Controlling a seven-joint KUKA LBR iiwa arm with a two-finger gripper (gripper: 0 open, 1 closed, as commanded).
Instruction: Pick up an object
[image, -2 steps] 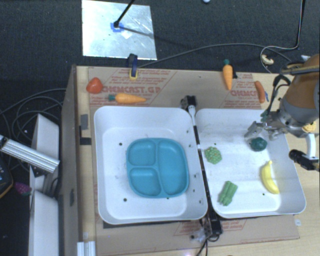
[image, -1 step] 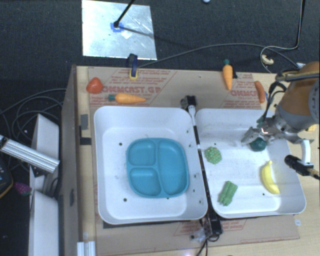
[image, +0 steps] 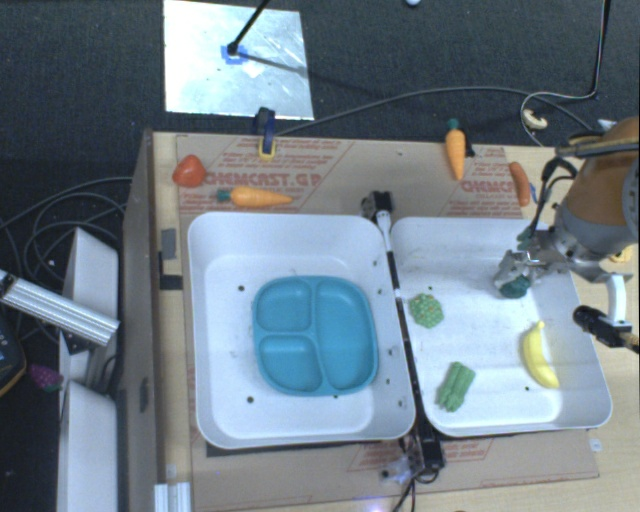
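Nearest the camera, at the front of the right bin (image: 585, 415), lie a green ridged vegetable toy (image: 455, 386) and a yellow banana (image: 539, 356), well apart from each other. A pale green leafy ball (image: 426, 309) rests farther back, near the divider between the bins. The left bin (image: 215, 330) holds a blue compartmented tray (image: 313, 334). On the cardboard behind the bins sit two carrots (image: 259, 197), (image: 455, 151), a red-orange piece (image: 188, 171) and an orange-red piece (image: 519, 183).

The gripper (image: 520, 272) hangs low over the rear right of the right bin. A small dark teal object (image: 514, 288) sits directly beneath the fingertips, apparently touching them. Whether the object is pinched between the fingers or merely lying under them cannot be told, and the finger spread is not resolved either.

Judged as a small moulded toy, the teal object is probably light, stiff and smooth, so slippage is the main risk rather than breakage. A hold across its widest part, with the fingers set low near the bin floor, should seat it best. Its shape is too small to read for a finer choice of contact points.
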